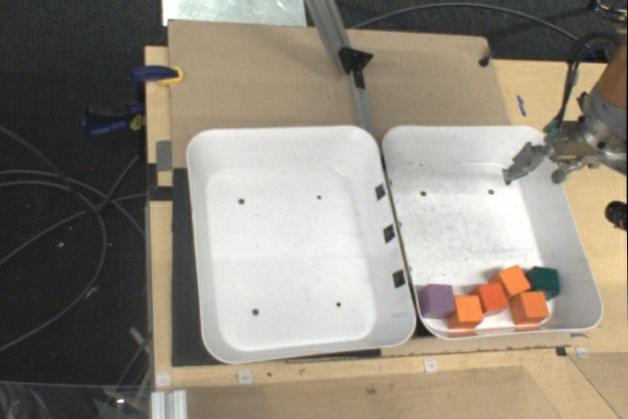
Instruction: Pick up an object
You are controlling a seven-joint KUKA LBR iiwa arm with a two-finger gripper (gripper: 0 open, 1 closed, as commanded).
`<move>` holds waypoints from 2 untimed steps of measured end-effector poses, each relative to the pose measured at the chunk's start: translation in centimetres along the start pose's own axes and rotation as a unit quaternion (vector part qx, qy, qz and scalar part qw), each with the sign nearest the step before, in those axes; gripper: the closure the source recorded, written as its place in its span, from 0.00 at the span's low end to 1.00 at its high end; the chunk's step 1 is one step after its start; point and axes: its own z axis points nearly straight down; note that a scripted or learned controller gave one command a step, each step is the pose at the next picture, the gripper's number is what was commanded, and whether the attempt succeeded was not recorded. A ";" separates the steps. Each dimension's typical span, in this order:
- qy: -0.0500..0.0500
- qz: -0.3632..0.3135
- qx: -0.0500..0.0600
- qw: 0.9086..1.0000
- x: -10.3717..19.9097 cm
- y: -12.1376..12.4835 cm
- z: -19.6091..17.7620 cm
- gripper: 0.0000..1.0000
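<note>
Two shallow white bins sit side by side on the tan surface. The right bin lies under the claw, which hangs over that bin's far right part, near its right wall. The left bin is well apart from the claw, across the shared middle rims, where three small dark clips sit along the join.

All the loose things lie in the right bin, bunched in its near corner, well apart from the claw and toward the camera from it. A purple block is the one farthest from the claw, at the cluster's end nearest the middle rims. Just beside it is an orange block, touching or nearly touching another orange block. A third orange block lies closer to the claw than the rest, and a fourth rests against the bin's near rim. A dark green block lies at the cluster's end by the right wall, just beside the two nearest orange ones.

The claw's two grey fingers are spread apart with a clear gap, and nothing is between them. The claw hangs above bare bin floor, apart from every block. A slanted metal pole crosses the surface beyond the bins, far from the claw.
</note>
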 end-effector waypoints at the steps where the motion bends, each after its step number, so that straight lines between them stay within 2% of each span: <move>1: 0.000 0.000 0.000 1.000 0.0 0.0 0.0 0.00; 2: 0.000 -0.001 0.001 1.000 -0.6 5.2 5.7 0.00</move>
